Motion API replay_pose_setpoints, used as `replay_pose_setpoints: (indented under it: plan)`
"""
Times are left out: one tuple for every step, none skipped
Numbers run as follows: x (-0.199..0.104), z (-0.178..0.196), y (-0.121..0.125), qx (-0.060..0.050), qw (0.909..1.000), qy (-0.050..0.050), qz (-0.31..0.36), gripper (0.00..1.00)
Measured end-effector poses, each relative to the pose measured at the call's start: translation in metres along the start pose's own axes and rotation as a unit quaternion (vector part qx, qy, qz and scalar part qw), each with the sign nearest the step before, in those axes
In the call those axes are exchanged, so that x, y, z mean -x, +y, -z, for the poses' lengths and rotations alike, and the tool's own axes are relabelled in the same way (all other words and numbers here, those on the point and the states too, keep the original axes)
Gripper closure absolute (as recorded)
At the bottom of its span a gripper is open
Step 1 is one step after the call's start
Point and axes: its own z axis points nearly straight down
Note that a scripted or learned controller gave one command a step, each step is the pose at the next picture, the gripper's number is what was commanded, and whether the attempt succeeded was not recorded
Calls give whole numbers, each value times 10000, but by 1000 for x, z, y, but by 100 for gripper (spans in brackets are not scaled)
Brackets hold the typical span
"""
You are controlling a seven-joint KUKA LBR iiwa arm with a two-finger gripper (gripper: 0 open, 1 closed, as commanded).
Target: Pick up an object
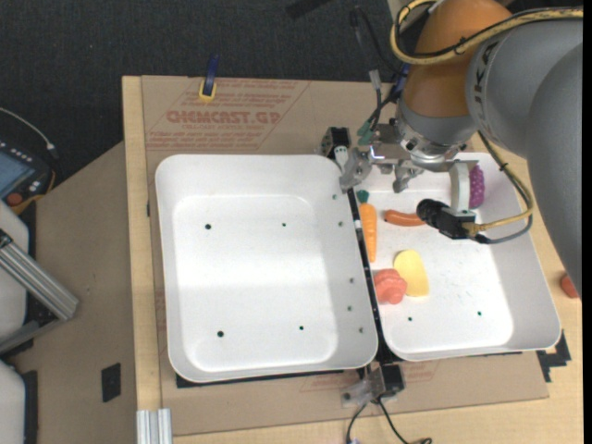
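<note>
My gripper (pixel 405 181) hangs over the back of the right bin (pixel 481 326), open, with one finger (pixel 351 170) near the divider between the bins and the other (pixel 460 191) beside a purple bunch of grapes (pixel 476 185). Nothing sits between the fingers. A small red-orange chili (pixel 400 217) lies just in front of the gripper. An orange carrot (pixel 368 230) lies along the bin's left wall. Nearer the front, a yellow piece (pixel 413 271) touches a red lumpy piece (pixel 389 287).
The left bin (pixel 250 257) adjoins the right one along a dark divider (pixel 363 266). A black cable fitting (pixel 446 218) with a yellow cable hangs from the arm over the right bin. Cardboard lies under both bins. An orange object (pixel 568 287) sits beyond the right bin's edge.
</note>
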Motion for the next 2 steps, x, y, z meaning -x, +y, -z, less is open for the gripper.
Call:
replay_pose_setpoints:
  plan:
    - [9, 17, 3, 74, 10000, -33, -54, 100]
    - [-92, 9, -53, 24, 10000, -7, -5, 100]
